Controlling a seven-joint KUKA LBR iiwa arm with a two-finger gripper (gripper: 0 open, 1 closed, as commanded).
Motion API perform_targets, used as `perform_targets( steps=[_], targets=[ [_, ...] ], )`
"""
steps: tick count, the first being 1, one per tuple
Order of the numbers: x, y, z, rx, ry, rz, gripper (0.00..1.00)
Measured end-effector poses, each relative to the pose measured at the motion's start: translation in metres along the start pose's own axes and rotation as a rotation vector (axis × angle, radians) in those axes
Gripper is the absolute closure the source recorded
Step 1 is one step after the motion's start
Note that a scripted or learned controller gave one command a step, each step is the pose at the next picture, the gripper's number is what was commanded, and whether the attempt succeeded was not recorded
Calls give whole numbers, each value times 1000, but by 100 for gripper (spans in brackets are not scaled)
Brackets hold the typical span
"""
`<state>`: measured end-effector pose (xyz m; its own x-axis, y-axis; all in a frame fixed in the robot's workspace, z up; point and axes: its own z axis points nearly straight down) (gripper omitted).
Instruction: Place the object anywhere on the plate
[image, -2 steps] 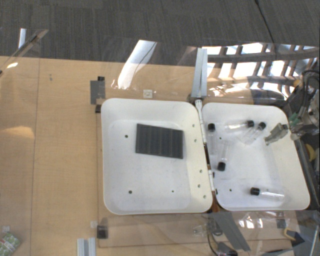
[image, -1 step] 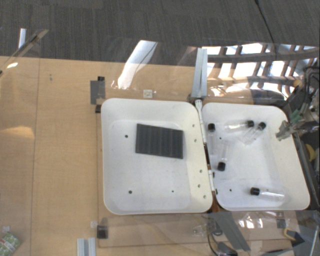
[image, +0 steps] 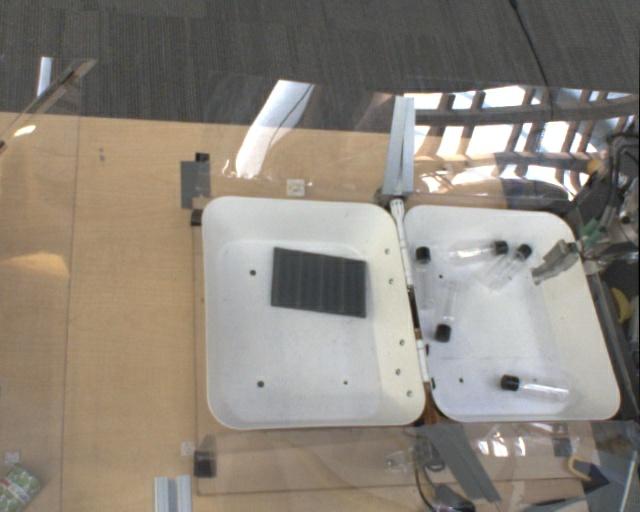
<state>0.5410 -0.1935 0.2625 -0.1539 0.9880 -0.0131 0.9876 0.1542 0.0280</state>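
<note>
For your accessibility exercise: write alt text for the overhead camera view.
Two shallow white bins sit side by side on a wooden bench. The left bin holds a dark ribbed plate; the right bin holds several clear black-capped vials, with the gripper at its right edge.

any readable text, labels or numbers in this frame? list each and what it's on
None can be read.
Small white tag on the bench behind the left bin: a mark on it, too small and blurred to read.
Green and white packet at the bench's near left corner: print blurred, unreadable.
Dark ribbed plate and clear tubes: no markings visible.
</note>
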Motion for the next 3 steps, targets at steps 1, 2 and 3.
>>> perform_targets(
  steps=[1, 2, 3],
  targets=[
    [1, 3, -11, -6, -3, -7, 100],
    [1, 3, -11, -6, -3, -7, 0],
    [1, 6, -22, -12, -6, -15, 100]
  ],
)
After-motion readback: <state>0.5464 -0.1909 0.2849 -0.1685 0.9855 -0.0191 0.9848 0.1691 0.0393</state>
